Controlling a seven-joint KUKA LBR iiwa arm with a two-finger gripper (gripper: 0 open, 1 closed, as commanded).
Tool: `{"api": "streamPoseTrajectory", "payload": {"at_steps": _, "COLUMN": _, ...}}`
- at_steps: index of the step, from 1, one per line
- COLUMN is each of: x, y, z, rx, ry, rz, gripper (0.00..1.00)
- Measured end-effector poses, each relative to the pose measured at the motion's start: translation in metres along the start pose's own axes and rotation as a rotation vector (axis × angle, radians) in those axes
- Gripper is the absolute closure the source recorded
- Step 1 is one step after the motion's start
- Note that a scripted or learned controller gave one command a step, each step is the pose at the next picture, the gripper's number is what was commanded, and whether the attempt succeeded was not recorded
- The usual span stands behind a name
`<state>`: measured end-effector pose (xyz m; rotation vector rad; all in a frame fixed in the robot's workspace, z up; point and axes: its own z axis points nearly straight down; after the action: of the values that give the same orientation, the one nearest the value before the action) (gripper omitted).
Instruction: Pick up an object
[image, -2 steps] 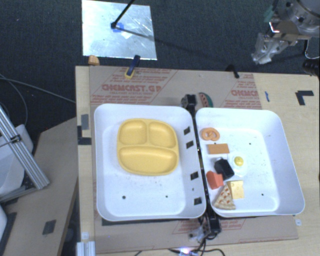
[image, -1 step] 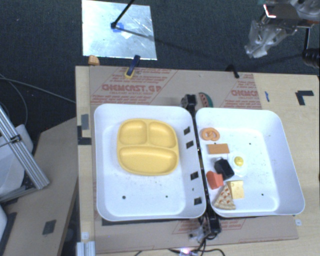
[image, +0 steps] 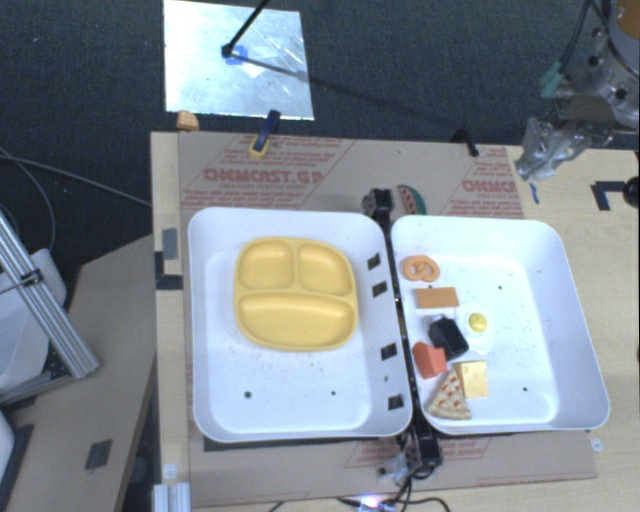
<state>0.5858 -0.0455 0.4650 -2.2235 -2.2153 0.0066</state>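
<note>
Pincer (image: 545, 158) was seen raised past right bin's (image: 560, 300) far corner, nothing held; finger spread could not be told. Toy foods (image: 447, 340) were clustered along bin's left side.

1. Red print reading "CHEMCAST G P", the last letters uncertain, stands on the brown cardboard sheet (image: 300, 165), just behind the left white bin (image: 205, 300).
2. A second red print of the same kind runs at a slant on the same sheet, behind the right white bin (image: 570, 300); it is too skewed to read surely.
</note>
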Motion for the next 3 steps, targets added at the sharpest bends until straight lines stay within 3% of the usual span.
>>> {"api": "streamPoseTrajectory", "payload": {"at_steps": 1, "x": 0.151, "y": 0.079, "z": 0.041, "rx": -0.011, "ry": 0.005, "rz": -0.019, "gripper": 1.00}}
{"api": "streamPoseTrajectory", "payload": {"at_steps": 2, "x": 0.143, "y": 0.077, "z": 0.029, "rx": -0.010, "ry": 0.002, "rz": -0.008, "gripper": 1.00}}
{"api": "streamPoseTrajectory", "payload": {"at_steps": 3, "x": 0.230, "y": 0.063, "z": -0.022, "rx": -0.011, "ry": 0.003, "rz": -0.012, "gripper": 1.00}}
